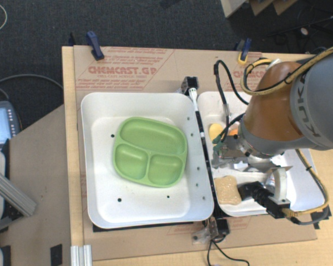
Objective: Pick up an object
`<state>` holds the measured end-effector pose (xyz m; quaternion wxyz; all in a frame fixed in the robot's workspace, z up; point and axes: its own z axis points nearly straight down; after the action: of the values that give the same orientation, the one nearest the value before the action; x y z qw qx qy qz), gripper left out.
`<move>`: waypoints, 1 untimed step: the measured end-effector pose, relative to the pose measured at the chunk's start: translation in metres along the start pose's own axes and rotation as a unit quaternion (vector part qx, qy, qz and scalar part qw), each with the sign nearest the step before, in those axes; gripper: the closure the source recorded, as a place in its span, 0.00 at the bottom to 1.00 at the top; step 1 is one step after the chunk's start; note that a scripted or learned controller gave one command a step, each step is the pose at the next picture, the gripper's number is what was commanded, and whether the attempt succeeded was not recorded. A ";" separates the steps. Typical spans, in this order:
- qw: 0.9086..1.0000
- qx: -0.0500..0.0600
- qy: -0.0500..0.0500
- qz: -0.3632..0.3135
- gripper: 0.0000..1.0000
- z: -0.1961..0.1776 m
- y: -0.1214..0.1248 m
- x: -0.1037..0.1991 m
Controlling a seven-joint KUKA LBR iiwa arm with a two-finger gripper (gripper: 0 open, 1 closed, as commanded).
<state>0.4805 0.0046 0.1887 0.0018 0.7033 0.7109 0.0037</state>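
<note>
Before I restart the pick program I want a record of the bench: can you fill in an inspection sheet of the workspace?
Surface: cardboard-covered bench bearing two white bins side by side.
Job's things: green divided plate lying flat in the left bin; tan sponge-like block and a small yellow object in the right bin.
Clutter: nothing seen.
Gripper: hidden under the arm, which hangs over the right bin; state cannot be told.
Cables: black cables loop along the arm and trail over the right bin.
Surroundings: blue clamps at the bench's far edge; dark carpet around it.
</note>
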 end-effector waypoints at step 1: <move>1.000 -0.001 -0.002 0.005 1.00 -0.114 0.000 -0.035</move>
<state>0.4801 -0.0312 0.3024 0.0044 0.7072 0.7070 0.0031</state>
